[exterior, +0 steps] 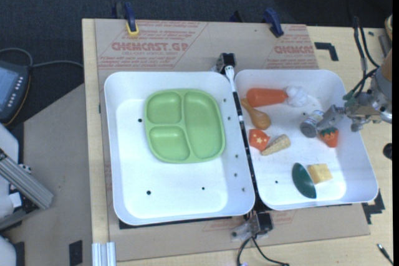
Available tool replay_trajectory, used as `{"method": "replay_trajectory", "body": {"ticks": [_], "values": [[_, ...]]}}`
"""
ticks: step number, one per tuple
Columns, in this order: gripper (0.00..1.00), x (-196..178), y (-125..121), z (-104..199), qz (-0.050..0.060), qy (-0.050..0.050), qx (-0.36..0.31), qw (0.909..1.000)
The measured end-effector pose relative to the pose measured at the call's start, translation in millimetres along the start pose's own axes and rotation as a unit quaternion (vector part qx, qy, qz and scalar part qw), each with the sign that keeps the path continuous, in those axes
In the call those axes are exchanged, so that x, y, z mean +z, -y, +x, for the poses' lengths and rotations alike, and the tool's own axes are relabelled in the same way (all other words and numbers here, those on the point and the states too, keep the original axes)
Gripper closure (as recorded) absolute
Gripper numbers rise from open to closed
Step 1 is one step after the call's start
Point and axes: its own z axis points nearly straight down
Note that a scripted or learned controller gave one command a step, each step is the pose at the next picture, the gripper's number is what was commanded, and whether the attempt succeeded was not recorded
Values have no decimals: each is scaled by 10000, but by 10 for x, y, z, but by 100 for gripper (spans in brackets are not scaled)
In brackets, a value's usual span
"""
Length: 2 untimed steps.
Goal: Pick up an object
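Note:
The right bin point(358, 159) holds several small toys. An orange carrot point(266, 96) lies at the back beside a white crumpled piece point(299, 96). A tan pear-shaped piece point(257, 115), a red block point(258, 139) and a pale corn-like wedge point(276, 144) sit near the divider. A dark green oval point(304, 180) and a yellow block point(320, 173) lie at the front. My gripper point(315, 123) reaches in from the right, low over the bin, right next to a small red piece with a green top point(331, 137). Whether it touches that piece is unclear.
The left bin point(124, 152) bears a light green divided plate point(185, 125). A black hinge strip point(240, 128) runs between the bins. Cables point(365, 53) hang at the right by the arm point(374, 106). Blue clamps point(272, 20) hold the board's far edge.

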Motion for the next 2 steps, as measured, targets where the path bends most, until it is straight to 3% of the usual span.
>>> {"method": "replay_trajectory", "body": {"ticks": [1, 2], "values": [[0, -76, -33, 3, -70, 18, -18, 10000], [0, 563, -26, 25, -35, 4, -19, 10000]]}}
